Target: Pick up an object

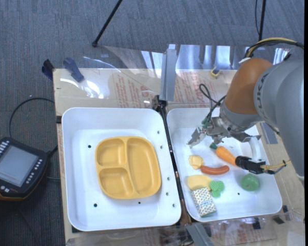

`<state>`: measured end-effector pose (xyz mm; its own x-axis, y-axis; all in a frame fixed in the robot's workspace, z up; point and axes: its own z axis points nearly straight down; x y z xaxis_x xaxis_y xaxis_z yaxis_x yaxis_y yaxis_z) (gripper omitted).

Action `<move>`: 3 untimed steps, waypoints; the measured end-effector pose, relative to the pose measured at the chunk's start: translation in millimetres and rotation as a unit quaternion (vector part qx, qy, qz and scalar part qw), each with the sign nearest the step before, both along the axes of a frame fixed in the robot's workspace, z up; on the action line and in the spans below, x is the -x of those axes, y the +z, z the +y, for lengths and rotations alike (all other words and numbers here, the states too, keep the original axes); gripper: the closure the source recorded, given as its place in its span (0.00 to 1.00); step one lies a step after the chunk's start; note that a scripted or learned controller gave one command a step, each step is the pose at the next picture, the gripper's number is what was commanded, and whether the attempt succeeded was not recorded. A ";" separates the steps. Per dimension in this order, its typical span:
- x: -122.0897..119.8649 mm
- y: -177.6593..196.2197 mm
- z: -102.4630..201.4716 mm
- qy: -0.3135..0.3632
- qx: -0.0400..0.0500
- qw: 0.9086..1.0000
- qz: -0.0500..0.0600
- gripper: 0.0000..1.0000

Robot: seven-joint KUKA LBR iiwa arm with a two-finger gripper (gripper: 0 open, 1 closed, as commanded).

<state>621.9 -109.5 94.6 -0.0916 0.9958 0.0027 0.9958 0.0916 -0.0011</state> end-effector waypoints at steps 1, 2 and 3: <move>39.1 -3.1 -73.9 0.008 0.002 1.000 0.001 0.00; 38.9 6.3 -73.4 0.006 0.000 1.000 0.001 1.00; 17.9 96.3 -46.1 -0.053 0.001 0.999 -0.003 1.00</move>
